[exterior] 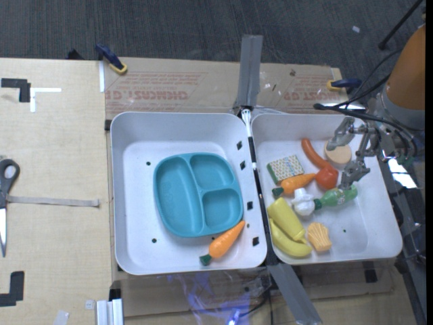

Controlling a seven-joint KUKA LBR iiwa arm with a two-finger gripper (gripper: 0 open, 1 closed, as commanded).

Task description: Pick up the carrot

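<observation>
**Claw hangs over the right bin, carrot not yet taken**

The claw [353, 156] hovers over the upper right part of the right bin [379, 239], its two fingers spread apart with nothing between them. One finger sits near a pale round piece [338, 154], the other points down toward a red tomato [327, 177] and a green-handled toy [336, 196] just below.

Two carrot-like toys are on offer. One carrot [225, 242] lies in the left bin [128, 195], at its lower edge, tilted, its orange tip touching the rim of the blue divided plate [197, 193] and its green top pointing down-left. It has free room on its lower side. A smaller orange carrot [298, 181] lies in the right bin, crowded between a checked block [285, 166], the tomato and a white piece [302, 202], with a yellow banana [287, 230] and a corn-like piece [318, 237] further down. A red sausage [312, 154] curves above it.

The step in hand looks like the approach: the arm is positioned, no grasp made. The nearer carrot would call for a short move left and down, with the fingers turned across its narrow body, and its neighbours could easily be nudged or caught instead. The left-bin carrot would call for a long reach across the divider, but a cleaner closure.
</observation>
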